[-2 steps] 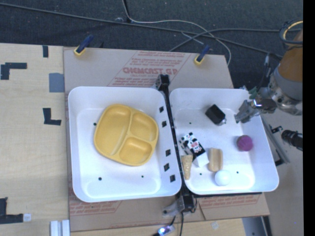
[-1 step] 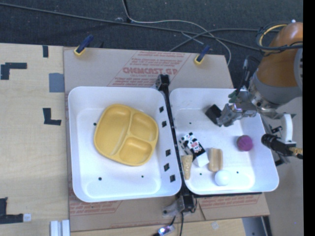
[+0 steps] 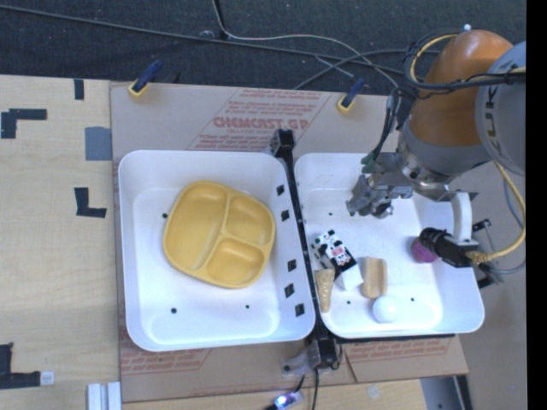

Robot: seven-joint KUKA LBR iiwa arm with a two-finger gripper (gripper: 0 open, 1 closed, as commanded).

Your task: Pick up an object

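My gripper (image 3: 369, 202) hangs over the upper middle of the right bin (image 3: 335, 171), above bare white floor. Below it lie a black-and-white cow toy (image 3: 332, 252), a tan bread-like piece (image 3: 373, 277), a pale cone-shaped piece (image 3: 325, 289) by the divider and a white ball (image 3: 385, 309). A purple object (image 3: 424, 248) lies at the bin's right side, beside a black part of the arm. Nothing shows between the gripper's fingers.
The left bin (image 3: 137, 229) holds a yellow divided plate (image 3: 220, 232). A black divider (image 3: 293, 220) with clips runs between the bins. Cables hang around the arm's wrist (image 3: 453, 118) at the right. Cardboard (image 3: 256, 118) lies under both bins.
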